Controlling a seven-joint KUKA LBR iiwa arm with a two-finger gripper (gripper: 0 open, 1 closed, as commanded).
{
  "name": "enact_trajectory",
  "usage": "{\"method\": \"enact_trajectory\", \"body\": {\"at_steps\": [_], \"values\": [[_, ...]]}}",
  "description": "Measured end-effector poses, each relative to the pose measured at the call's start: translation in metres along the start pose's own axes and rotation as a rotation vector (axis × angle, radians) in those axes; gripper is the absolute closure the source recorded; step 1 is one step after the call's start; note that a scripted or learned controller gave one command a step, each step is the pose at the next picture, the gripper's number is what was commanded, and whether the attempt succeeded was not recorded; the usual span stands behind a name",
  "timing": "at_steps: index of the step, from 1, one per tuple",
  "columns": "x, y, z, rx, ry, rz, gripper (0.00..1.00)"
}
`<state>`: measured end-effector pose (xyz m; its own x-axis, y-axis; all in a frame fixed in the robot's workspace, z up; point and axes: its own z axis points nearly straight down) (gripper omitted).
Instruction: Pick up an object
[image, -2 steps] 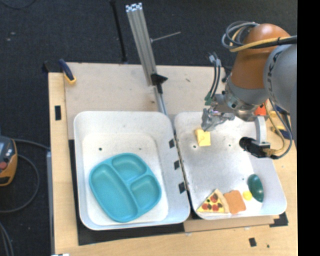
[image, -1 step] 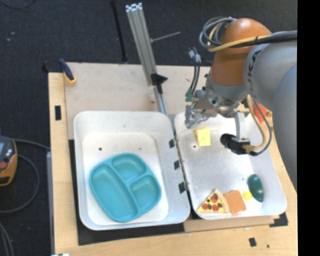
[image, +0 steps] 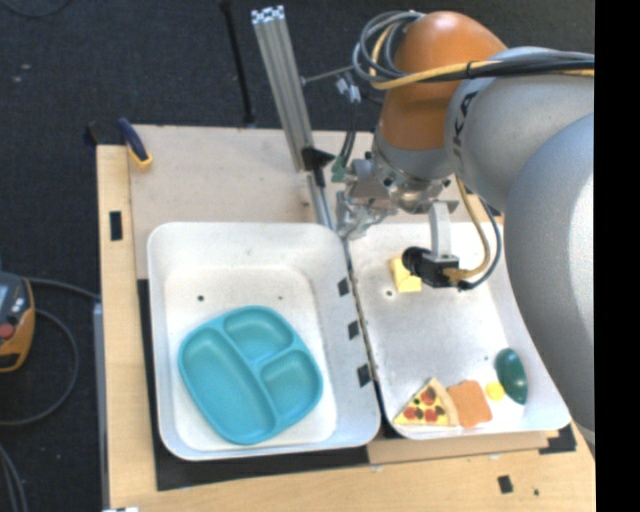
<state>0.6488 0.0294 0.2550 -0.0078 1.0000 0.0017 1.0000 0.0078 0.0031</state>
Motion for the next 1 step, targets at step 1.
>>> {"method": "enact_trajectory", "body": {"at_steps": [1], "values": [[0.0466, 0.0096, 0.0123, 0.002, -0.001, 0.002, 1.00]]}}
